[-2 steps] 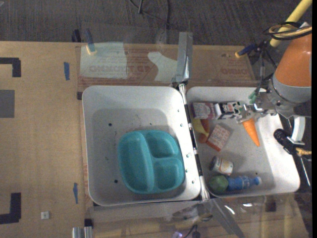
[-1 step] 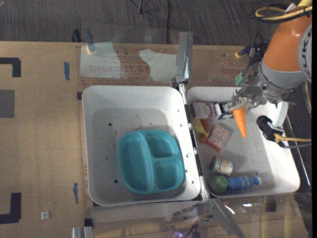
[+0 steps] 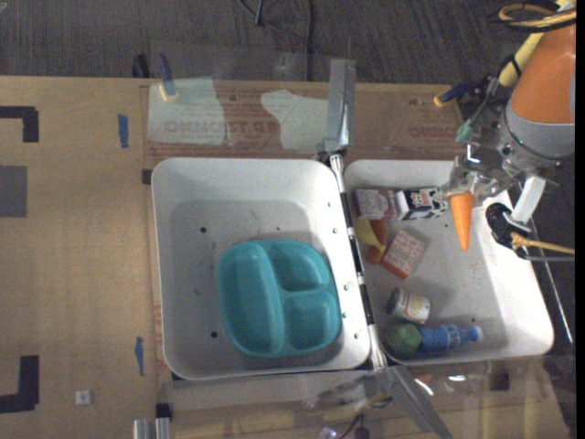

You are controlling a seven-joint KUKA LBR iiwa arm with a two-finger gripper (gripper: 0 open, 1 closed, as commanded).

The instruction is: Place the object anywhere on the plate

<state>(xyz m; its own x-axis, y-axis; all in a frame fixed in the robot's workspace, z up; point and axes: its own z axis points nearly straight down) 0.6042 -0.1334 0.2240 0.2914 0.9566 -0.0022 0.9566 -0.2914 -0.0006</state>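
Note:
A teal plate point(image 3: 274, 297) with three compartments lies in the left bin point(image 3: 183, 208), toward its front. An orange carrot point(image 3: 462, 219) hangs point-down over the back of the right bin point(image 3: 512, 309). My gripper point(image 3: 464, 188) is shut on the carrot's thick top end, reaching in from the upper right. The carrot sits well to the right of the plate, across the divider between the bins.
The right bin holds a small black-and-white carton point(image 3: 421, 202), a pink pack point(image 3: 370, 203), a yellow piece point(image 3: 370, 234), a red box point(image 3: 404, 252), a small can point(image 3: 409, 305), a green item point(image 3: 401, 338) and a blue bottle point(image 3: 449, 337). A metal bracket point(image 3: 340, 108) stands behind the bins.

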